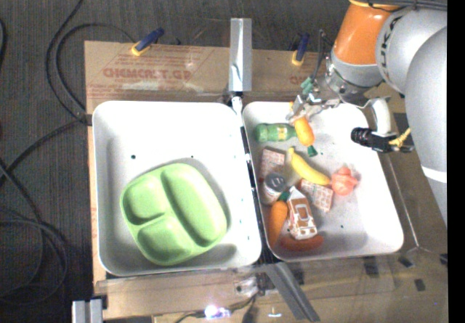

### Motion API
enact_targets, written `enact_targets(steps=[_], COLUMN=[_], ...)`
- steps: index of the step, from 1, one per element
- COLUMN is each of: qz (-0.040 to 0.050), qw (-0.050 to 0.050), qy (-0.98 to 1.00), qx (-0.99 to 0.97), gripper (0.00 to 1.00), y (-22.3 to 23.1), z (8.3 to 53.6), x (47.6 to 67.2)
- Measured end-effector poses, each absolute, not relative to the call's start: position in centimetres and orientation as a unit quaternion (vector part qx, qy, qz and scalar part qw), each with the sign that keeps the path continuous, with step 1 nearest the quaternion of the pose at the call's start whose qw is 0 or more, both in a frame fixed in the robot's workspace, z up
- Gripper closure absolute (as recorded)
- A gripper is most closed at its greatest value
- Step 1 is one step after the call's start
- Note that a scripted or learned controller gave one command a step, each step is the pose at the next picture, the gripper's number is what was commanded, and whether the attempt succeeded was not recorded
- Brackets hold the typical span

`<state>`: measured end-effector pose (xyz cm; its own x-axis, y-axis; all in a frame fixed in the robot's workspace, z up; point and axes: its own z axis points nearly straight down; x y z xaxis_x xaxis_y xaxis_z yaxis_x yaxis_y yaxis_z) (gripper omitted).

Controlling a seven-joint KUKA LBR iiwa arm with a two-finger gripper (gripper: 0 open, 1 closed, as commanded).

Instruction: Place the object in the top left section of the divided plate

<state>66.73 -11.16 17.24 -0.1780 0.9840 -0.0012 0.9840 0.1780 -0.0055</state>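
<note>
While claw (304,112) nears rim, divided plate (174,213) central

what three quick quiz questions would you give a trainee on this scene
1. True or false: the green divided plate lies in the left bin.
2. Which item lies nearest below the gripper? A) the small orange and yellow toy B) the carrot C) the pink item
3. Fill in: the banana lies in the ____ bin.

Key
1. True. The plate sits there with nothing on it, while the toys are heaped in the right bin.
2. A. That toy lies right under the fingertips, beside the green bottle; whether it is gripped cannot be told.
3. Right.
</note>
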Motion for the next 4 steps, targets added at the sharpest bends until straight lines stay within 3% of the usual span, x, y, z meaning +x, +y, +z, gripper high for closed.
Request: enact_targets(steps=[1, 2, 3, 4], qz=[0.0019, 0.0013, 0.0008, 0.0023], qw=[0.001, 0.003, 0.002, 0.003], qy=[-0.821, -0.858, -0.88, -0.838], qx=[-0.57, -0.514, -0.476, -0.545], gripper=[1.0, 1.0, 1.0, 1.0], y=[-5.5, 0.7, 7.3, 14.3], z=[21.5, 18.1, 22.1, 19.6], x=[66.5, 63.3, 61.8, 57.2])
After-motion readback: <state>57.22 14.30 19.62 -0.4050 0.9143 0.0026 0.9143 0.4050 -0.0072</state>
